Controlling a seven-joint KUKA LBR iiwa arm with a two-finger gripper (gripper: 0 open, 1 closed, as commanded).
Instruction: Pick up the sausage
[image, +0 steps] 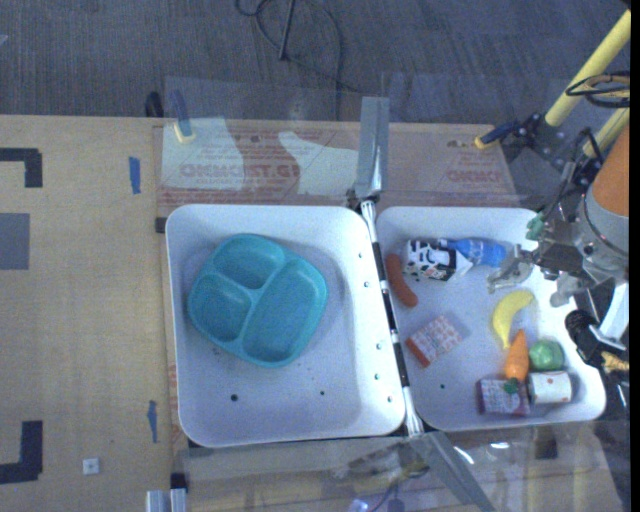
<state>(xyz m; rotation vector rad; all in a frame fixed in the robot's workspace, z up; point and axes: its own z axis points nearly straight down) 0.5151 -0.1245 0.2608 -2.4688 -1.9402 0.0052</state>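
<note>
Sausage (401, 279) lies at left edge of right bin (455, 395), beside the divider, untouched. Gripper (525, 268) hovers over bin's right side above banana (510, 315); fingers' state: cannot tell. Teal plate (258, 298) in left bin (300, 405).

You look down on a pale wooden desk (80, 300) marked with black corner shapes (25, 165) and short strips of blue tape (134, 174). Beyond its far edge lies dark grey carpeted floor (120, 50), with a black cable (290, 30) trailing across it. A brown cardboard sheet (250, 170) with printed lettering sits under clear plastic at the desk's far side. Light falls even and soft.
</note>
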